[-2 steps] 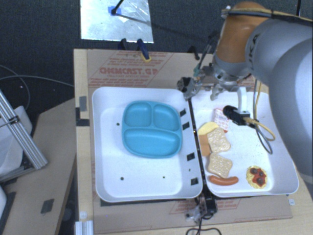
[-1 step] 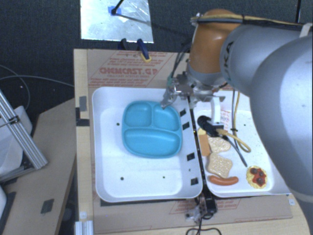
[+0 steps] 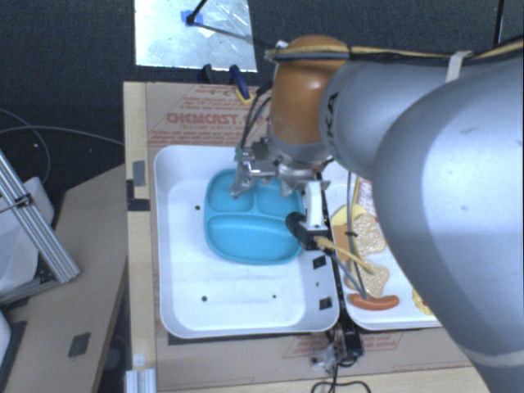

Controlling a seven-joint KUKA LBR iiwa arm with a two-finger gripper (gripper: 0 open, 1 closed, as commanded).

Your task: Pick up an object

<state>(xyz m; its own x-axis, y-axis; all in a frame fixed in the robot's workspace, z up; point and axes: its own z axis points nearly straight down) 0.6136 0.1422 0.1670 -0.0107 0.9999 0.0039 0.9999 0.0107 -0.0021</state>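
A blue divided plate (image 3: 250, 223) lies in the left white bin (image 3: 184, 252), towards its back right. My gripper (image 3: 260, 178) hangs over the plate's back edge, under the orange wrist band. The metal fingers (image 3: 243, 177) point down at the plate's rear rim. Whether anything sits between them is hidden by the wrist and the camera angle.
The right bin (image 3: 385, 322) holds toy food: a red sausage (image 3: 375, 302), a tan cracker-like piece (image 3: 368, 236) and a yellow bit (image 3: 420, 301). The big grey arm covers most of that bin. A foil sheet (image 3: 192, 19) lies beyond the bench at the back.
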